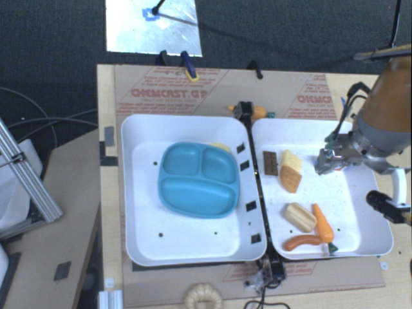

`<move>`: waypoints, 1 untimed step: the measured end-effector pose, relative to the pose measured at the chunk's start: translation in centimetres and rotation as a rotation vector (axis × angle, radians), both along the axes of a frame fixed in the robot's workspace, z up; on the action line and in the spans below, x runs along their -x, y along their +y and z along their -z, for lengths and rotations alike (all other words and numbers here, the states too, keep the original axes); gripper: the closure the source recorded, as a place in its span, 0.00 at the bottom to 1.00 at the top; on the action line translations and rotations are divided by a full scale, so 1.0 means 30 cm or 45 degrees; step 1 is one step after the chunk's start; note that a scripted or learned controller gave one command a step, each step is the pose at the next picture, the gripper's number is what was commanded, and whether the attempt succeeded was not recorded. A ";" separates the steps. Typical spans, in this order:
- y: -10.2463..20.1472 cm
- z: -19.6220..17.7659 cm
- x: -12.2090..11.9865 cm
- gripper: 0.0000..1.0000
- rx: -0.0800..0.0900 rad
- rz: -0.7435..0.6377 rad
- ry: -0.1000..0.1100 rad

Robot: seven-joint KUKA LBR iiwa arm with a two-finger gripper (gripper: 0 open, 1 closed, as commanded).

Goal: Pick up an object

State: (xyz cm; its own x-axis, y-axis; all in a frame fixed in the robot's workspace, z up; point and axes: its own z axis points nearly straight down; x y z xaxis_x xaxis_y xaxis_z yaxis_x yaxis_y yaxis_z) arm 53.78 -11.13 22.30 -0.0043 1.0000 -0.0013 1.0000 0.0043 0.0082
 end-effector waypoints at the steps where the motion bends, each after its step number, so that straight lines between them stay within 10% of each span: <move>1: 0.000 -0.005 -0.003 1.00 -0.001 0.001 0.007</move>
State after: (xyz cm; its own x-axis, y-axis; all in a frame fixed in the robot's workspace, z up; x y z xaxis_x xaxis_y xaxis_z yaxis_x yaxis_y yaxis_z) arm 53.87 -11.12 22.44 -0.0039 1.0000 -0.0002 1.0000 0.0039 0.0024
